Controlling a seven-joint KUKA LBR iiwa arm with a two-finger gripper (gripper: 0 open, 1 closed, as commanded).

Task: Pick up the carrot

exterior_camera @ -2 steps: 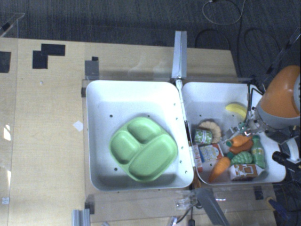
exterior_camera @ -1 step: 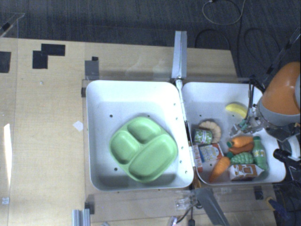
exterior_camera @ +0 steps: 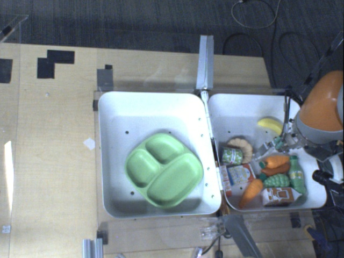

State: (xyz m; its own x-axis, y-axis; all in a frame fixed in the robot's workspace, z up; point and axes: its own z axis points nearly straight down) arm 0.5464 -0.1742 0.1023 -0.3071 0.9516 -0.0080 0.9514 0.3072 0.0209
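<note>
Two orange carrots lay in the right bin (exterior_camera: 244, 104). One carrot (exterior_camera: 277, 162), green-topped at its left end, rested roughly level near the bin's right edge. The other carrot (exterior_camera: 251, 192) lay slanted close to the front edge, its narrow tip pointing toward the front-left corner.

No text, brand or number was legible. Small can (exterior_camera: 232, 156) carried green label, print too blurred to read. White carton (exterior_camera: 238, 175) showed red and blue patches, wording unreadable. Juice box (exterior_camera: 279, 196) bore orange-brown panel, lettering indistinct. Green packet (exterior_camera: 276, 180) and green bottle (exterior_camera: 296, 174) likewise unreadable.
</note>
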